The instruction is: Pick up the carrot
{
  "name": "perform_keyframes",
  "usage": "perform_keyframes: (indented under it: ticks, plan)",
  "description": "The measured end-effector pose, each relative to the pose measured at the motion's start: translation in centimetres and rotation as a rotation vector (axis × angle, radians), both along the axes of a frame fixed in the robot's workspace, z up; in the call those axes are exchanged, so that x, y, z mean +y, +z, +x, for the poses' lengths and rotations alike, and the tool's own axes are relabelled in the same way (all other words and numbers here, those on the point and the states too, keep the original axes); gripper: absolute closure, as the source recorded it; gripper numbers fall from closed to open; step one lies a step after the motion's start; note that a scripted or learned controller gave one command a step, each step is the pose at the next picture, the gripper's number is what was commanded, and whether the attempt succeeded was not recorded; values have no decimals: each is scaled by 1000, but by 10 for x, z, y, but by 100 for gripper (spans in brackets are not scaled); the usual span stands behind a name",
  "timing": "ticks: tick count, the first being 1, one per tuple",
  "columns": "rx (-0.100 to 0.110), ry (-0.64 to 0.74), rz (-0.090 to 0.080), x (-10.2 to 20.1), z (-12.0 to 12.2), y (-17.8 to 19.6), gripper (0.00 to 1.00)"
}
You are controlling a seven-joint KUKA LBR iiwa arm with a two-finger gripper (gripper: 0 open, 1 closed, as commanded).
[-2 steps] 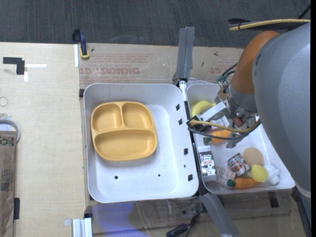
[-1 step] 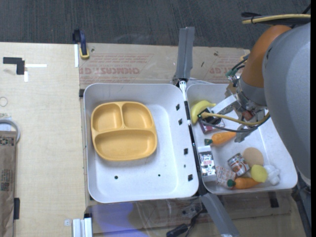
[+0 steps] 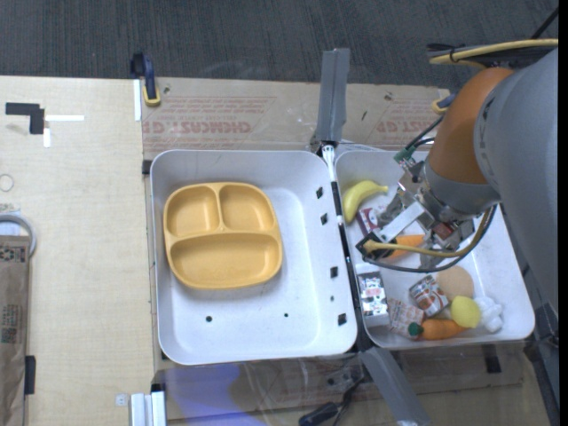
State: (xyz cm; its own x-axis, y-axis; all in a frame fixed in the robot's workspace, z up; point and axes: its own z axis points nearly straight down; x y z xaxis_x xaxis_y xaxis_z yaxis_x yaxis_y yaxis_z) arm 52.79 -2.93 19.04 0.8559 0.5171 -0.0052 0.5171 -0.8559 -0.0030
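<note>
A carrot (image 3: 440, 329), orange with a green tip at its left end, lies near the front wall of the right bin (image 3: 517, 264). My gripper (image 3: 404, 231) is low in the middle of that bin, well behind the carrot. A short orange piece (image 3: 410, 240) shows right at the gripper's tip. I cannot tell whether it is held or just lying under the gripper. The grey arm with its orange band (image 3: 461, 140) reaches in from the right and hides the bin's back right part.
A banana (image 3: 362, 195) lies at the right bin's back left. A lemon (image 3: 466, 311), a small can (image 3: 428, 295), a tan disc (image 3: 458, 282) and a packet (image 3: 372, 296) crowd the carrot. The left bin (image 3: 266, 327) holds a yellow divided plate (image 3: 222, 235).
</note>
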Motion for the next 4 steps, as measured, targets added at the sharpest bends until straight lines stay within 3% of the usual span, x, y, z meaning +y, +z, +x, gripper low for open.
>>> perform_keyframes:
  ticks: [1,2,3,4]
  plan:
    - [0,-110,-2,-14,27,-1,0]
    - [-1,-184,-2,-43,11,23,0]
    - [-1,-119,-1,-4,49,0,0]
    - [1,-287,-1,-34,8,0,0]
